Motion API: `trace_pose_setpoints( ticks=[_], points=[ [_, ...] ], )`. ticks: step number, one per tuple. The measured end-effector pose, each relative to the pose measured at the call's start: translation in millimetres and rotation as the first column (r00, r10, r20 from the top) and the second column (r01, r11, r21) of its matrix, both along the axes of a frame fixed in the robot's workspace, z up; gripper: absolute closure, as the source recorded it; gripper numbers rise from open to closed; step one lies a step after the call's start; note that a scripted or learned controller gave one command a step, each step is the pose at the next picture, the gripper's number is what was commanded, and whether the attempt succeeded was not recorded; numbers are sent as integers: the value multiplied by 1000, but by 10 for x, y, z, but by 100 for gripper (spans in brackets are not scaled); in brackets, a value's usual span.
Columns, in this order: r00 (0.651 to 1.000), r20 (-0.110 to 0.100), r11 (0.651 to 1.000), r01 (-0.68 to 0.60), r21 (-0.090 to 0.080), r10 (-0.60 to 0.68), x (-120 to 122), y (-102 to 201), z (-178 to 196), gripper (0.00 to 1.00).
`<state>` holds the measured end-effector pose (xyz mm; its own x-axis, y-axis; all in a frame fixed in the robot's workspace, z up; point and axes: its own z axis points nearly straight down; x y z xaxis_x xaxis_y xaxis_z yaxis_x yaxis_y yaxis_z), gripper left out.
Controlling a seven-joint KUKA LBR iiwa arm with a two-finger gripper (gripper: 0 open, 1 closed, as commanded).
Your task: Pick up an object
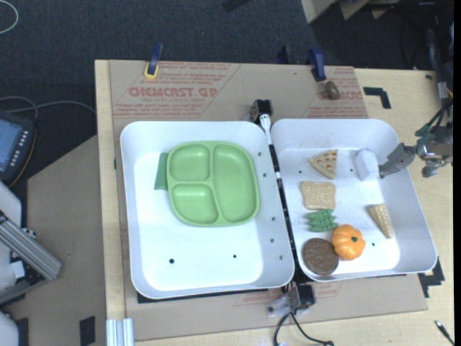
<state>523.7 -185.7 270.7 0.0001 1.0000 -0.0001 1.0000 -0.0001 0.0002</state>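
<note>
My gripper [412,166] hangs over the right rim of the right bin [414,225], open, with nothing between its fingers. One finger [393,161] points toward a small pale grey object [365,163] lying just to its left. Also in this bin are a pizza slice [325,163], a tan square cracker [318,194], a green leafy piece [321,220], an orange pumpkin [348,241], a round brown patty [320,256] and a pale wedge [381,219].
The left bin [144,251] holds a green divided plate [212,182]. A black clip [262,110] sits at the bins' shared top edge. Two clamps [153,62] [315,62] grip the cardboard base at the back.
</note>
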Motion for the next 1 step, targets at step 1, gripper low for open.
trace_pose_setpoints(
  ticks=[1],
  points=[
    [1000,-6,1000,0,3,0,-10,67,-443,0]
  ],
)
